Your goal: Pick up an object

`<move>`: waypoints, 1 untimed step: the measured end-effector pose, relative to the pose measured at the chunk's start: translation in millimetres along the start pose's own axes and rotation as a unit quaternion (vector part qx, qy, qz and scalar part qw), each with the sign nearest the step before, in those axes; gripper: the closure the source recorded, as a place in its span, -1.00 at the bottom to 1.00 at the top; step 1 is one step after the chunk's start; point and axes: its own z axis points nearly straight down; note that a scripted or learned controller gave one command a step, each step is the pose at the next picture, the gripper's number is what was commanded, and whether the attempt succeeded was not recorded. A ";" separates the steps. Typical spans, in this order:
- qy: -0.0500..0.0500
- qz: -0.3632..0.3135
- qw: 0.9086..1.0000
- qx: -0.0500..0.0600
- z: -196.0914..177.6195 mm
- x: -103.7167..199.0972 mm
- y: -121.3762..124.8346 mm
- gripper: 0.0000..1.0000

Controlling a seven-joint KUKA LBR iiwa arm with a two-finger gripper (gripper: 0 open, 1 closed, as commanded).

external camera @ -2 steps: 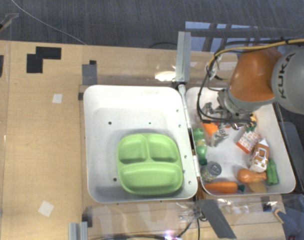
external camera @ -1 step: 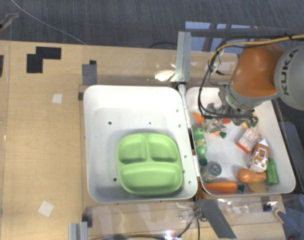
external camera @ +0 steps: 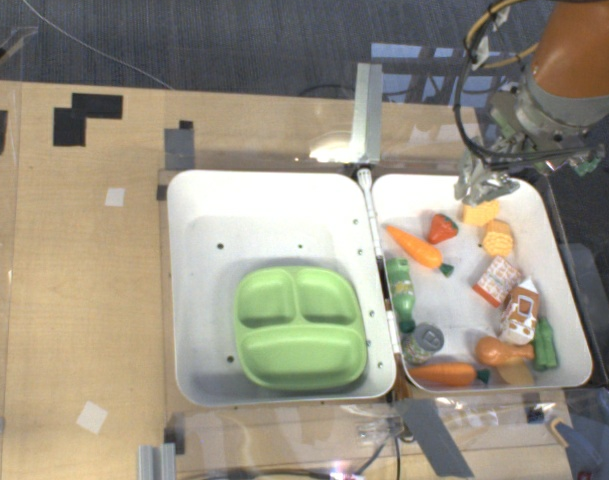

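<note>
Yellow cheese wedge (external camera: 481, 211) lies right under my tool (external camera: 481, 184), upper right of frame; grip state I cannot tell

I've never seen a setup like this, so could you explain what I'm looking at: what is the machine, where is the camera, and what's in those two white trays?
One camera looks down at a slant on a bench. The grey and orange machine at upper right is a robot arm; its pincer hangs over the far corner of the right bin, just above a yellow piece. That bin holds toy food: a carrot, corn, small cartons and bottles. The left bin holds a green divided plate. I can't tell whether the pincer grips anything.
</note>
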 end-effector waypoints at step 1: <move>0.003 0.000 1.000 -0.003 5.0 1.0 1.3 -1.00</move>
